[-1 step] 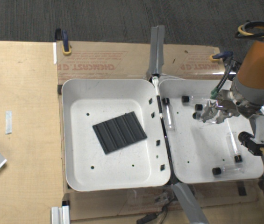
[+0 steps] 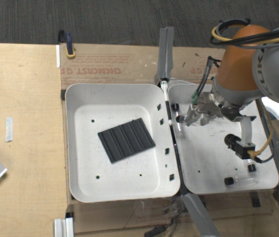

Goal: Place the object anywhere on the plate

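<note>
Tan bench (image 2: 25, 93), grey carpet (image 2: 104, 9) behind; white bins (image 2: 75, 147), seemingly plastic.

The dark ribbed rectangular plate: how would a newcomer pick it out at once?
Find the left white bin of the two side by side. Near its middle lies the dark grey ribbed rectangular plate, flat and turned at a slant. Nothing else in that bin is as large or grooved.

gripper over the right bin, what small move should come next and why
Probably a short move toward the left bin. The gripper sits over the right bin, near the wall the bins share, while the dark ridged plate lies flat in the middle of the left bin. I can't make out any object between its fingers, so check that before placing.
</note>
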### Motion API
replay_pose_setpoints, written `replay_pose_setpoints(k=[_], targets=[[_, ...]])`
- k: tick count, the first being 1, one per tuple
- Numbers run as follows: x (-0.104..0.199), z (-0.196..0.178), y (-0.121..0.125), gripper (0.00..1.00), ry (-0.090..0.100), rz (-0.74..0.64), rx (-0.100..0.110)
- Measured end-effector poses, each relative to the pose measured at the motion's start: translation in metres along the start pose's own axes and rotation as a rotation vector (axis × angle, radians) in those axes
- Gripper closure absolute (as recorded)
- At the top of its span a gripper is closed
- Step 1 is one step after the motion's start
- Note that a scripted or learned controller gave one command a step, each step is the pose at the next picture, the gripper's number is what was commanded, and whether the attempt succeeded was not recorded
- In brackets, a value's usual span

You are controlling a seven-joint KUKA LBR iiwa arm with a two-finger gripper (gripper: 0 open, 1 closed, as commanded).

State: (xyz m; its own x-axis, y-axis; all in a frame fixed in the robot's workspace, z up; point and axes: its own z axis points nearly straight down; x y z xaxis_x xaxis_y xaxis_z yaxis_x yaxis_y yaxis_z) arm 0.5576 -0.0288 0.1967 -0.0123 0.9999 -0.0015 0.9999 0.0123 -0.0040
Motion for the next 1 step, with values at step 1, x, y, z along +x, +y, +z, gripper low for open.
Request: replay_pose_setpoints(k=[1], targets=[[0.0578,-0.0198,-0.0206,1.0,-0.003,-0.15,-0.003]])
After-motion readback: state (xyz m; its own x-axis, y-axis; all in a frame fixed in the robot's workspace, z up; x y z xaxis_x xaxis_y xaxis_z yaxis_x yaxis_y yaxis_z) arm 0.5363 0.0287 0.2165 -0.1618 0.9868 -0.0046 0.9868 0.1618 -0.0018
